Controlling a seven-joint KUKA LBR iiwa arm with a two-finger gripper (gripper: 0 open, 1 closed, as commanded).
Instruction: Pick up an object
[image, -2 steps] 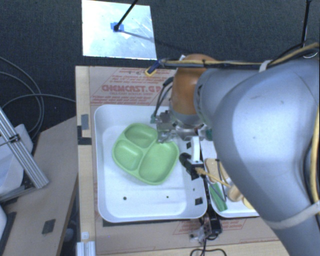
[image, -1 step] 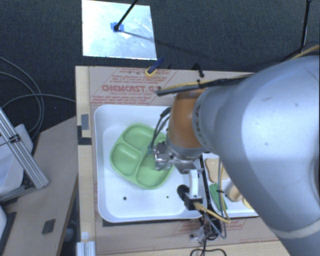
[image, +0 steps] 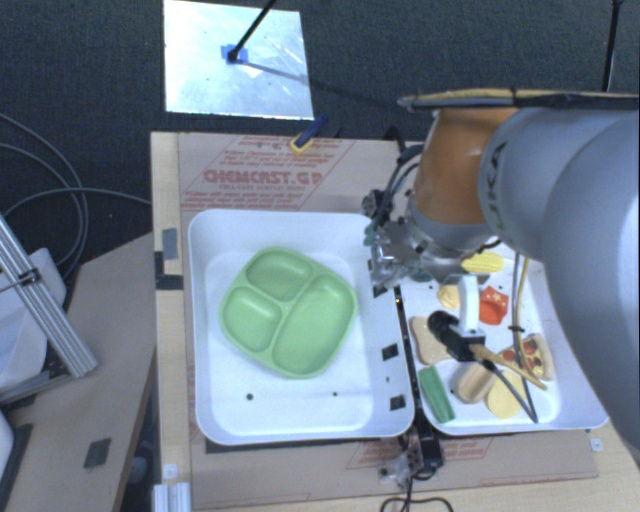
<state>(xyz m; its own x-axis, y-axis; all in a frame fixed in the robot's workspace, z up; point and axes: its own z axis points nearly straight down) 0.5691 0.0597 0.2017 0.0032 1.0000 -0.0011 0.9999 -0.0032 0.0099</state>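
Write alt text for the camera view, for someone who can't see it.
A grey robot arm with an orange band reaches in from the right over two white bins, its gripper near the divide between them. The left bin holds a green divided plate; the right bin holds a jumble of small toy food items.

floor: dark carpet (image: 80, 80) | shiny sheet (image: 238, 58) (taped) | cables (image: 60, 190) left

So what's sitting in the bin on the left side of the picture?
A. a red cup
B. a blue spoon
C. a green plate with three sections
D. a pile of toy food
C: the left bin holds a green plate split into three sections, lying flat on the white floor.
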